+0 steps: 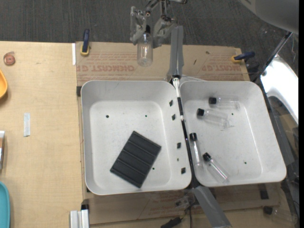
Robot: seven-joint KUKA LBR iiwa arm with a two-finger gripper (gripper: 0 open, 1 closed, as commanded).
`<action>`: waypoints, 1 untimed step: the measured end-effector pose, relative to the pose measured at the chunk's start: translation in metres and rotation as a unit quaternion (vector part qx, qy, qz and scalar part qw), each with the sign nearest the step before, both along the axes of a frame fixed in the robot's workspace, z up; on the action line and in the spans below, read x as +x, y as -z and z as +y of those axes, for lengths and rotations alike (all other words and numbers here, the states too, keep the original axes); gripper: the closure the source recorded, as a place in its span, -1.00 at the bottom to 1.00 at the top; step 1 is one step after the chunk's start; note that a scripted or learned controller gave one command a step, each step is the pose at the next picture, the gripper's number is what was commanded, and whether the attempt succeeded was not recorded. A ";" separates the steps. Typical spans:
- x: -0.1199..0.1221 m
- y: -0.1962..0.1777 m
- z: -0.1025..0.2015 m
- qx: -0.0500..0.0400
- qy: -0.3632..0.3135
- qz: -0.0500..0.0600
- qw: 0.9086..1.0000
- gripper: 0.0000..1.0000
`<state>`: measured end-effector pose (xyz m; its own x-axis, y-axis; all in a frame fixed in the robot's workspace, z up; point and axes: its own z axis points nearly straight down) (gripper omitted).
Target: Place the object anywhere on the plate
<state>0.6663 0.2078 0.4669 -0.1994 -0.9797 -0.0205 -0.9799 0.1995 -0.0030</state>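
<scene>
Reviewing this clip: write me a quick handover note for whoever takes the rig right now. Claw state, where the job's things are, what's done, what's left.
Claw: raised above the far edge of the bench, behind the left bin, shut on a clear vial that hangs upright between its fingers.
Plate: the dark ribbed plate lies flat in the left bin, toward its near side, nothing on it.
Right bin: four more clear vials with black caps lie loose.
Done: one vial picked and lifted.
Left: carry it over the plate, lower, release it there.
</scene>
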 end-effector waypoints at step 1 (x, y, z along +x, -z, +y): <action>-0.016 0.174 -0.024 -0.008 -0.046 0.002 0.999 1.00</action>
<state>0.6507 0.1840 0.2925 -0.1089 -0.9940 -0.0034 -0.9940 0.1089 -0.0008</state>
